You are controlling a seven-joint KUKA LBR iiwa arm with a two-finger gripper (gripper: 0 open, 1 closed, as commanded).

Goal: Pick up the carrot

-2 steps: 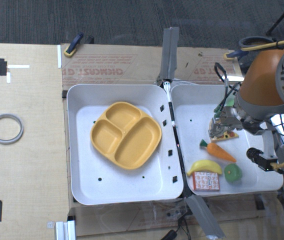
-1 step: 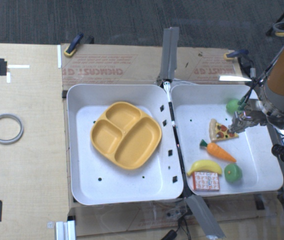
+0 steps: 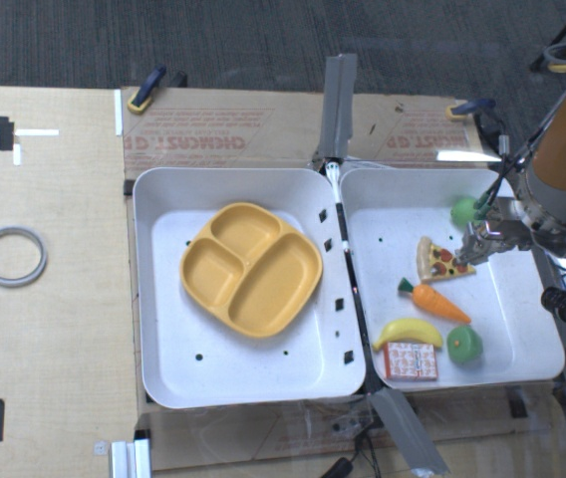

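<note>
Carrot (image 3: 438, 302) below end effector (image 3: 472, 246)

The carrot (image 3: 436, 301) is orange with a small green top at its left end. It lies flat in the right bin (image 3: 522, 366), slanting down toward the near right.

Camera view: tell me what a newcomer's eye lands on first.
The big yellow three-compartment plastic plate sits alone in the left white bin. In the right white bin lies a bright cluster of toy food: an orange carrot with a green top, a pizza slice and a yellow banana, with the gripper beside the pizza.
</note>
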